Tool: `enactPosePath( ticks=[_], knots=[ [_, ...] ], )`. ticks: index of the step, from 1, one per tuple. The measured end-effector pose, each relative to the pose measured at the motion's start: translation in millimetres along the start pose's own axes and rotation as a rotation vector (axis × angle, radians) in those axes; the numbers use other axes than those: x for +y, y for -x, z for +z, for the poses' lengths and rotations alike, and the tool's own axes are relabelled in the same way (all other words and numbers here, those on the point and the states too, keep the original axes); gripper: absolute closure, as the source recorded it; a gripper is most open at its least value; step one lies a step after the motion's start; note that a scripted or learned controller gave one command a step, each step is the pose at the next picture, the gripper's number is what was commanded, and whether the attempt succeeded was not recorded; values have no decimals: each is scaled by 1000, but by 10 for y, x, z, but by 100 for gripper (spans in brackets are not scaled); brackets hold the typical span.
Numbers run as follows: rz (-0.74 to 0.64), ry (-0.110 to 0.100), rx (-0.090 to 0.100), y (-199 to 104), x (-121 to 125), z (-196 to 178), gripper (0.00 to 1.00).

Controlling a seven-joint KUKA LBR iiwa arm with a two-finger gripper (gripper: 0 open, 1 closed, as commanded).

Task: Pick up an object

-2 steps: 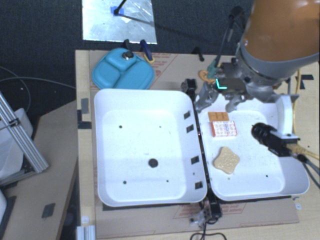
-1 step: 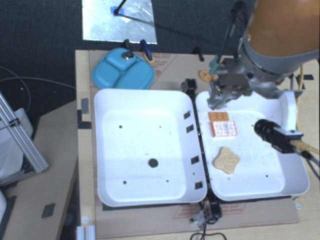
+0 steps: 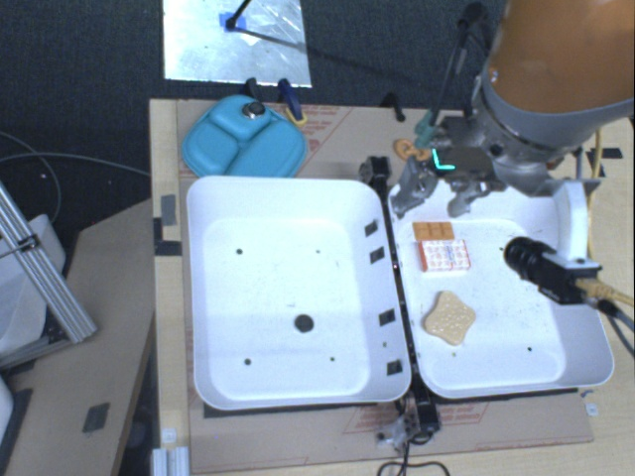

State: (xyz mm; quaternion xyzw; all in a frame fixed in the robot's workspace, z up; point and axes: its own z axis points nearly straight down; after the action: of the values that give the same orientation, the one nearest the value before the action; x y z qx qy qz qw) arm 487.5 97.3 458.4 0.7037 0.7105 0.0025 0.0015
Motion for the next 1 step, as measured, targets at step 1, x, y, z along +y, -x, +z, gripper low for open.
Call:
enactPosePath(
  ticks=[1],
  knots=[
    [-6,-1,4,-1197,-9,-169,0]
  ],
)
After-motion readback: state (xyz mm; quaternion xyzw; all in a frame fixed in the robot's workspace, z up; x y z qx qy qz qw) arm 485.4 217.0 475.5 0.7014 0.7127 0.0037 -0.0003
